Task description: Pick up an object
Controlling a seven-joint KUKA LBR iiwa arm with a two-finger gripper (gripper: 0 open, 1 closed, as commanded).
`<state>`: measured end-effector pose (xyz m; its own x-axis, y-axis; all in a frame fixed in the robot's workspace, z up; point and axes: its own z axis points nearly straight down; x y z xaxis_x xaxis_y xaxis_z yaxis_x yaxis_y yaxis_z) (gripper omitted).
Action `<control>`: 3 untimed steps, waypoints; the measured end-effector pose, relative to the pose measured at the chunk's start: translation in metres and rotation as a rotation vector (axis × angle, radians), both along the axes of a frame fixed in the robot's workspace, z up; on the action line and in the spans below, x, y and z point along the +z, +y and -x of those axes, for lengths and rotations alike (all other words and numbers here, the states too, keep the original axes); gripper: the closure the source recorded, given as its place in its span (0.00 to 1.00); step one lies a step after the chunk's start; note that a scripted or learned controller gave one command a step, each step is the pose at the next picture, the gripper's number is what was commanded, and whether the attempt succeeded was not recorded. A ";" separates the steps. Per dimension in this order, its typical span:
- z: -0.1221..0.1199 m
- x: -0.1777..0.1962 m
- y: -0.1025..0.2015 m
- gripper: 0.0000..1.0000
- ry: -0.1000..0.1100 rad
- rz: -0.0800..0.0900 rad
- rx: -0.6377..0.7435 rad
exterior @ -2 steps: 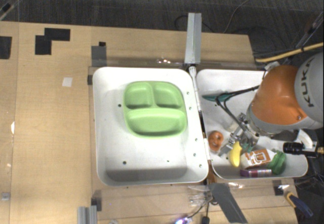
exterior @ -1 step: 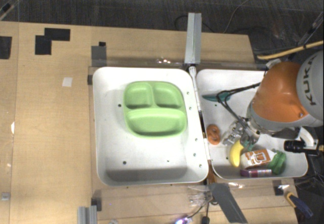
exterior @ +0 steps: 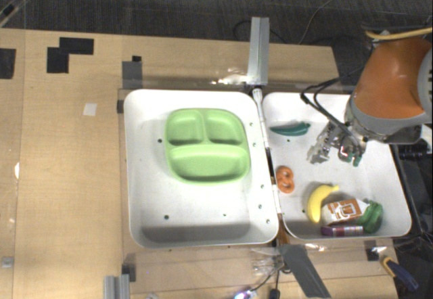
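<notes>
Gripper (exterior: 336,147) over the right bin (exterior: 389,176), above bare floor between the green pepper (exterior: 291,128) and the banana (exterior: 319,201); whether it is spread or pressed together cannot be told, and nothing shows in it. No object is lifted yet, so choice, descent and grasp remain. The banana, a likely target near the bin's front, curves with its long axis running from lower left to upper right.

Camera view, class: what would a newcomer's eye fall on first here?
First, the green plate with three compartments, lying in the middle of the left bin. Next, the orange-banded arm over the right bin, and the yellow banana near that bin's front edge.
</notes>
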<state>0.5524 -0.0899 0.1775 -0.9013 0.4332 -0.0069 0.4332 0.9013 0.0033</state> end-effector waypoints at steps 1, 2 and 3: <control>0.000 0.000 0.000 0.00 0.000 0.000 -0.001; -0.005 0.061 0.064 0.00 -0.002 -0.002 -0.201; 0.034 0.008 0.037 0.00 0.002 -0.001 -0.209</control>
<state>0.5183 -0.0528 0.1853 -0.7918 0.6108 -0.0049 0.6108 0.7918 0.0036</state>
